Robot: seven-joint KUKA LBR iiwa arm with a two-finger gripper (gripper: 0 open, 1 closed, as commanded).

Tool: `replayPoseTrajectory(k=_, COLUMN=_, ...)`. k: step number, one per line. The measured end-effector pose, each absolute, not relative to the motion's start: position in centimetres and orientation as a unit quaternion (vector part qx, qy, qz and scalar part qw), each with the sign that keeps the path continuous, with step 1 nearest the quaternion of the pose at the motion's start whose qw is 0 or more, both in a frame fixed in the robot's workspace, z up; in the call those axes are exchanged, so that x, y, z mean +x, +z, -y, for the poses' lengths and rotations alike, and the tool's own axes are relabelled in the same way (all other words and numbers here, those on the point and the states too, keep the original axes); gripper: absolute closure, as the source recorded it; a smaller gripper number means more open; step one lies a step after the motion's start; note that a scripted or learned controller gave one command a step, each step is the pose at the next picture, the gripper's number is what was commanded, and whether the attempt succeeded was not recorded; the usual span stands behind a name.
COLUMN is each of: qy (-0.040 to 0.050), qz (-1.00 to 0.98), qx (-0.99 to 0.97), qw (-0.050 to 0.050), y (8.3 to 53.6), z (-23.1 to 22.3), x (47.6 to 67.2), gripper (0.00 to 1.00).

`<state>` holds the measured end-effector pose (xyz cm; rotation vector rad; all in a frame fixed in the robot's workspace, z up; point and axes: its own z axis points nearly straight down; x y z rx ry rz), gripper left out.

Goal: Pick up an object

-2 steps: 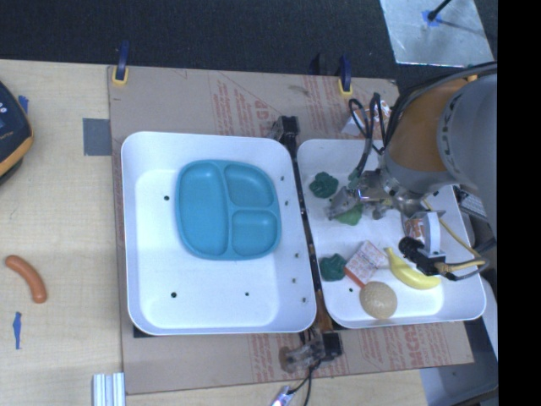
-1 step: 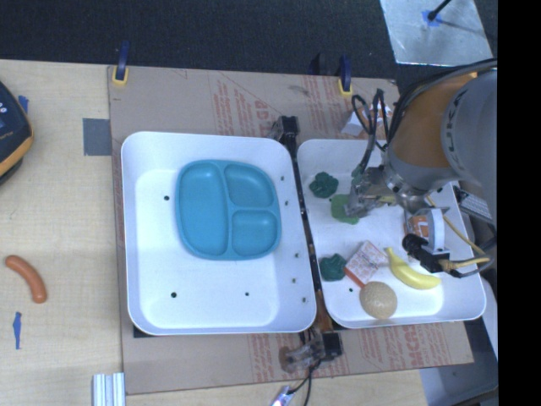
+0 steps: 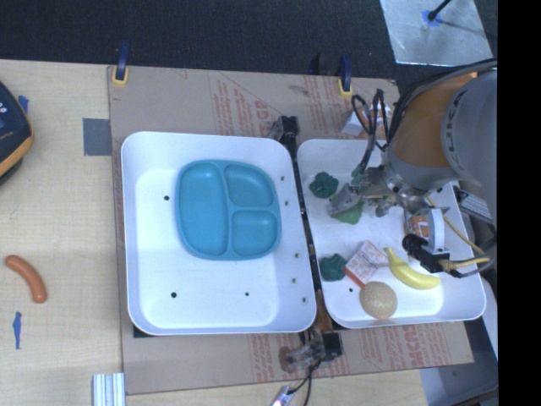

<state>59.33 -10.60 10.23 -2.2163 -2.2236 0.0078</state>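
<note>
Green object (image 3: 349,213) lies directly under the gripper (image 3: 353,200).

Off-task stuff: blue divided plate (image 3: 228,209) in left bin (image 3: 144,311). Orange sausage (image 3: 27,277) on bare counter (image 3: 59,218), far left. Dark yellow-edged device (image 3: 12,130) at left edge. Blue clamps (image 3: 121,63) on cardboard sheet (image 3: 211,100).

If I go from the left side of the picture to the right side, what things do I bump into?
Orange sausage → blue divided plate in the left bin → dark green lump → tan ball → banana in the right bin.
</note>
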Motion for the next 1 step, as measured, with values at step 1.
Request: replayPoseTrajectory(k=1, qy=0.003, qz=0.708, qx=-0.706, qw=0.001, y=11.25, z=10.68, x=59.34, gripper=1.0)
